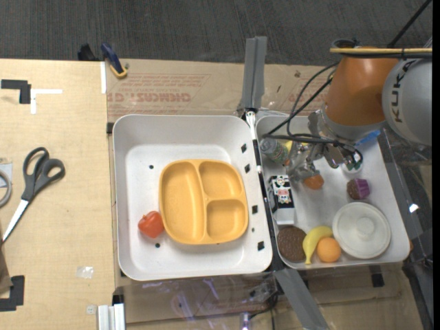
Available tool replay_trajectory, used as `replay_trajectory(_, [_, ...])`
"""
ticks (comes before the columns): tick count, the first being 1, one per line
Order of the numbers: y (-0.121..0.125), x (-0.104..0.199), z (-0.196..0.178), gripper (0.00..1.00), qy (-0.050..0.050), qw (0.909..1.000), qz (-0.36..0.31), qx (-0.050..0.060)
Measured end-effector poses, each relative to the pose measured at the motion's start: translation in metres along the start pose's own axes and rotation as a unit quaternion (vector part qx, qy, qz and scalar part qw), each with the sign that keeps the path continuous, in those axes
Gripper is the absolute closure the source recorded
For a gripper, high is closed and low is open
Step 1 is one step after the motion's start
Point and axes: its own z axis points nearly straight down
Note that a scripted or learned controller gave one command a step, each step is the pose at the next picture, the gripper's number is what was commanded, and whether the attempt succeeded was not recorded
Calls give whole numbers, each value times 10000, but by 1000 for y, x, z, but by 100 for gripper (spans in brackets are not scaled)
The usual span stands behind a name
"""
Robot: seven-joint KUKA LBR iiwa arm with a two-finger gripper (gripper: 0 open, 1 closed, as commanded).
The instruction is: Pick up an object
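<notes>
The arm reaches in from the right over the right bin [395, 205], its orange band above the wrist; the claw [309, 162] hangs low at the far left part of that bin, among dark cables and metal parts, and how wide it stands, or whether it has anything, I cannot tell from this slant.

Just beneath and slightly right of the claw lies a small orange-brown object [314, 181], the likeliest thing to be picked; whether the claw touches it is unclear. Further right sits a purple object [357, 188]; nearer are a white bowl [361, 229], an orange ball [329, 249], a banana [313, 242] and a brown disc [291, 243], the last three crowded together; a small black-and-white box [280, 191] lies along the bin's left wall.

The left bin [130, 184] carries a yellow divided plate [204, 201] with a red object [150, 223] just beside its left edge.

The risks, as I judge them: the small rounded object may roll or squirt out sideways if the claw closes off-centre; the bin wall and the box stand near enough to catch the claw on its way down; a shallow grip could let the piece drop on lifting.
</notes>
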Motion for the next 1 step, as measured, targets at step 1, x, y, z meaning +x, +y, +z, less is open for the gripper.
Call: replay_trajectory(1, [16, -40, -189, 100, 2, 9925, 1226, 3])
